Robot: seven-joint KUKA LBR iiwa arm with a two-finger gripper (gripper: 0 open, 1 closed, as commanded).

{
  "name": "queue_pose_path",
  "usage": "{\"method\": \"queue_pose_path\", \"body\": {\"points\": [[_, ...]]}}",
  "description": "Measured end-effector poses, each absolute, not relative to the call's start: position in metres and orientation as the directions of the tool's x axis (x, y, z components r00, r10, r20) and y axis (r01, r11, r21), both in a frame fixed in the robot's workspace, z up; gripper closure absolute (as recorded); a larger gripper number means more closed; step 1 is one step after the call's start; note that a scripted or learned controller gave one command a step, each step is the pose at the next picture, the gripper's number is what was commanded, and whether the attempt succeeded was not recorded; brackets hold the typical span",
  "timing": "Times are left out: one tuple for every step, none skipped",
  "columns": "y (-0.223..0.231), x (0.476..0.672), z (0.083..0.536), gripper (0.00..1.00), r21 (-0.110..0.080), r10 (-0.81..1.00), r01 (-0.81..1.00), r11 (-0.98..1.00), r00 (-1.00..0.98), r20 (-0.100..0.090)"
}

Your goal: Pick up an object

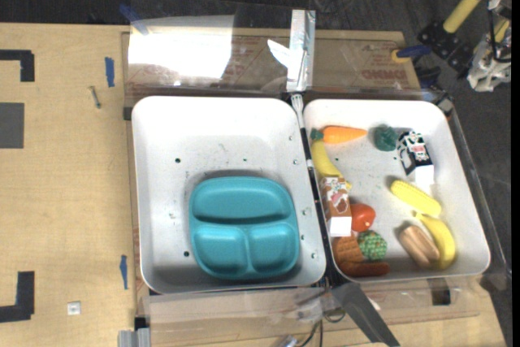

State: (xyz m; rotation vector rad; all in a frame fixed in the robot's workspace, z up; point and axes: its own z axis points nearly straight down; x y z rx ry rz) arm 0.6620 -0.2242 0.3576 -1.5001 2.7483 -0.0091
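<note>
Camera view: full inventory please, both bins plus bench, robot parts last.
White bins: 2, side by side; left bin, right bin.
Divided tray: 1, teal, left bin, toward the near side.
Carrot: 1, orange, right bin, far left.
Green lumpy item: 1, beside the carrot.
Black-and-white carton: 1, far right of the right bin.
Bananas: 3, yellow; left wall, centre right, near right.
Printed packet: 1, left side.
Tomato: 1, red.
Hot dog bun: 1, tan, against the near banana.
Green-topped item: 1, near edge.
Clear panels: behind the bins.
Robot hardware: top right corner, too small to make out.
</note>
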Motion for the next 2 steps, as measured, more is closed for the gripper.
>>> {"method": "queue_pose_path", "body": {"points": [[-0.2216, 0.6678, 0.3243, 1.00, -0.002, -0.935, -0.935, 0.355, -0.355, -0.004], [-0.2216, 0.6682, 0.3253, 1.00, -0.007, -0.988, -0.988, 0.157, -0.157, -0.004]]}}
